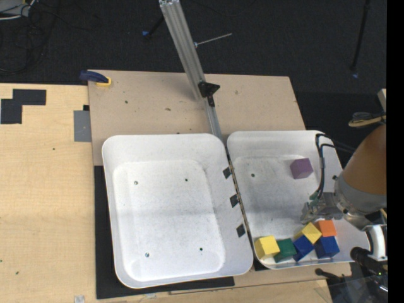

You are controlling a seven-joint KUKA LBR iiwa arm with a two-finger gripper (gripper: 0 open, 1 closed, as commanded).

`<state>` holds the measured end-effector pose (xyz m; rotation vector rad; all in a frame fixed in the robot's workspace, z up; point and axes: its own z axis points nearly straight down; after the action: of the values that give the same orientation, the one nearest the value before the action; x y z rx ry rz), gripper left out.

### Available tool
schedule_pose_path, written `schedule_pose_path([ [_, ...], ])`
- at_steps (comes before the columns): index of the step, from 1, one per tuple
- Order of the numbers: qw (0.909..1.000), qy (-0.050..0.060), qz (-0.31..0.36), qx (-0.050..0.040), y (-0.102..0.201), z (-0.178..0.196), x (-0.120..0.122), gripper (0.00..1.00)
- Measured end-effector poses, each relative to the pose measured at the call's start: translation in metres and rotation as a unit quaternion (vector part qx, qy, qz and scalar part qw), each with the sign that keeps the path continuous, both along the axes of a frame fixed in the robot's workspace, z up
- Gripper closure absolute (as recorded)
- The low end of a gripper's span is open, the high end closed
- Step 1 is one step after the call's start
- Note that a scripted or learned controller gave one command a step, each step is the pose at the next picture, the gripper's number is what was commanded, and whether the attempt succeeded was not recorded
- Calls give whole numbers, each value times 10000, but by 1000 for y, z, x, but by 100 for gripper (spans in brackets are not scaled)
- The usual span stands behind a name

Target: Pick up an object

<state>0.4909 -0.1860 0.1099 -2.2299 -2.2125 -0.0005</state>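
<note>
Several small blocks lie in the right bin (pixel 271 150). A purple block (pixel 301 167) sits apart near the bin's far right. A cluster fills the near right corner: a yellow block (pixel 267 245), a green block (pixel 285 250), a second yellow block (pixel 311 233), an orange block (pixel 327 228) and two blue blocks (pixel 326 247). My gripper (pixel 314 211) hangs low at the bin's right side, just above the orange and yellow blocks. Nothing shows between its fingers.
The left bin (pixel 167 210) lies beside the right one, joined by black clips (pixel 233 200). A slanted aluminium bar (pixel 188 49) rises behind the bins. A blue and yellow clamp (pixel 96 77) sits at the board's far left corner.
</note>
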Motion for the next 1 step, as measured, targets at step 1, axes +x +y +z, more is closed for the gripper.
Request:
schedule_pose_path([
  [1, 10000, -13, 43, -6, -5, 53, 10, 100],
])
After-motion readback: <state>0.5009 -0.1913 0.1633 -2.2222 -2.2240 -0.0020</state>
